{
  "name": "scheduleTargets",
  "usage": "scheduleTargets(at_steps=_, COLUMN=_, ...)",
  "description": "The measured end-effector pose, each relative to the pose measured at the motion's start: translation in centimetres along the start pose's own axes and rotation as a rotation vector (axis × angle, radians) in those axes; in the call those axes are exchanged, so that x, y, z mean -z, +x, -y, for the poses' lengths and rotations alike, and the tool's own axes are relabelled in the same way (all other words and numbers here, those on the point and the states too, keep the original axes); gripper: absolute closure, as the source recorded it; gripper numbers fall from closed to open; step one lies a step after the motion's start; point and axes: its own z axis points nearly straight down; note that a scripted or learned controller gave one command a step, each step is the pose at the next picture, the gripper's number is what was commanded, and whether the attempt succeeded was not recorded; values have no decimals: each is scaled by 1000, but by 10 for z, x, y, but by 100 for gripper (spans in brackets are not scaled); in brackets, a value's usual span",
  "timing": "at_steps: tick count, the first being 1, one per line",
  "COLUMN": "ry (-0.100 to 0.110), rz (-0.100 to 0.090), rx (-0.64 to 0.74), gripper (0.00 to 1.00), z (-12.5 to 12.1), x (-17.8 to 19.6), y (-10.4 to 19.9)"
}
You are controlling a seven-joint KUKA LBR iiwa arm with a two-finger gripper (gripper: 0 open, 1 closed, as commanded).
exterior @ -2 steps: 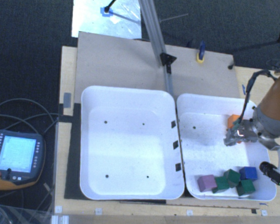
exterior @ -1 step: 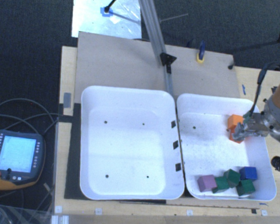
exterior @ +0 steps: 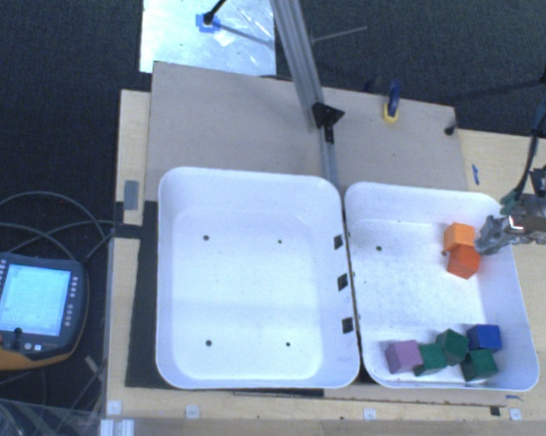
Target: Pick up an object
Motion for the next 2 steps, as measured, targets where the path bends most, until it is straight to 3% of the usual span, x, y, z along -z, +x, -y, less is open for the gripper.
scheduleTargets(at_steps=2, ry=6, rz=-4, rx=6, gripper=100, z=-49, x=-5, y=105)
